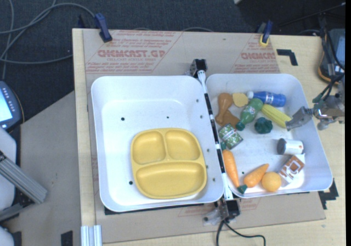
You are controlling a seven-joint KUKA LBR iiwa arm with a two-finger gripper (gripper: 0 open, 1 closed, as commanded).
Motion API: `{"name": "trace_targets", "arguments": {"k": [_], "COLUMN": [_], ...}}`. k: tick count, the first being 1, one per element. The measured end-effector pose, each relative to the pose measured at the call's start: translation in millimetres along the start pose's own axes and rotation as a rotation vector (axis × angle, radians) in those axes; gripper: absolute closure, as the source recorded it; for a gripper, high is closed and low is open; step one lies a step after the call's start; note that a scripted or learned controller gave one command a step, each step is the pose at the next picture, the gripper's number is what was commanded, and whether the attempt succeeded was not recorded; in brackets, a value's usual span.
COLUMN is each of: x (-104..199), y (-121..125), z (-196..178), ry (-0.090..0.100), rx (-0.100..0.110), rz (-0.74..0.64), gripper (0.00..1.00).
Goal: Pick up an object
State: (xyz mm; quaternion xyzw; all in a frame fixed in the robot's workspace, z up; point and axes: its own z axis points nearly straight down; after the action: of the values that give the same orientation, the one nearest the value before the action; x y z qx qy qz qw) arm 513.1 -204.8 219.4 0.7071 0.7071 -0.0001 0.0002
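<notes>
The right bin (307,90) holds several toy foods. Among them are a blue bottle (270,98), a yellow corn cob (276,114), a green bottle (248,113), a dark green broccoli piece (264,125) and a brown drumstick (224,106). Nearer the front lie a green packet (230,136), two carrots (230,168) (255,175), an orange fruit (271,182), a small carton (292,167) and a white cylinder with a black end (290,146). My gripper (303,117) hangs over the bin's right rim, just right of the corn cob, with nothing seen in it.
A yellow divided plate (167,162) lies in the left bin (109,102). A central divider (211,124) separates the bins. Blue clamps (102,26) (266,32) hold the board at the back. Cables trail on the dark floor behind.
</notes>
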Motion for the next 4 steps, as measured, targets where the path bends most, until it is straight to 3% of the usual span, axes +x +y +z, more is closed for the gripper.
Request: {"name": "trace_targets", "arguments": {"k": [1, 2, 3, 4], "x": [31.7, 28.9, 28.8, 78.2], "y": [59.5, 59.0, 58.8, 119.8], "z": [108.3, 91.4, 92.0, 135.5], "ry": [0.004, 0.0, 0.0, -0.002], "rx": [0.005, -0.002, -0.001, -0.007], "rz": [-0.006, -0.002, -0.001, -0.006], "gripper": [0.0, 1.0, 0.0, 0.0]}}
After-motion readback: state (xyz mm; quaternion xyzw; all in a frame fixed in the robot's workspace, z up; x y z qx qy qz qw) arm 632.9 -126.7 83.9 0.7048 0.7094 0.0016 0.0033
